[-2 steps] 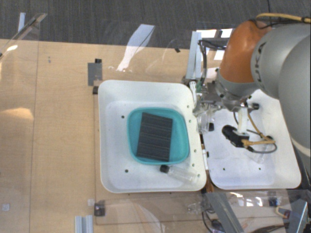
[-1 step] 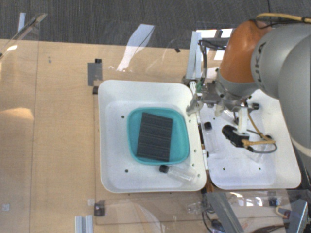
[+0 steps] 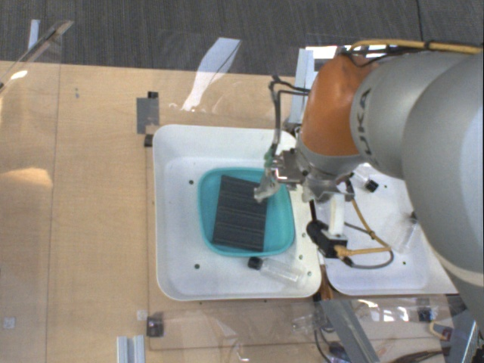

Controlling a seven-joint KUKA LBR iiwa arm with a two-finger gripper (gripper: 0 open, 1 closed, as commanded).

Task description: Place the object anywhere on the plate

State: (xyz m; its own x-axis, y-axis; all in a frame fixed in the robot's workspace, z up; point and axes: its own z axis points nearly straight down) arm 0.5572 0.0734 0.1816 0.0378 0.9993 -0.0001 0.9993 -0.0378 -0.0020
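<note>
Grey arm (image 3: 423,127) is seen nearest; gripper (image 3: 266,187) opening cannot be told. Just below it, a dark ribbed slab (image 3: 240,213) is lying on the teal plate (image 3: 283,229).

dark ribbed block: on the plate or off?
On. The dark ribbed block lies flat inside the teal plate, within its rim, in the left bin.

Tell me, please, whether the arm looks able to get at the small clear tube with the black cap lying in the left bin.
Probably yes: the clear plastic tube with the black cap lies uncovered just below the teal square plate, and the tool hangs close above, nothing between.
</note>
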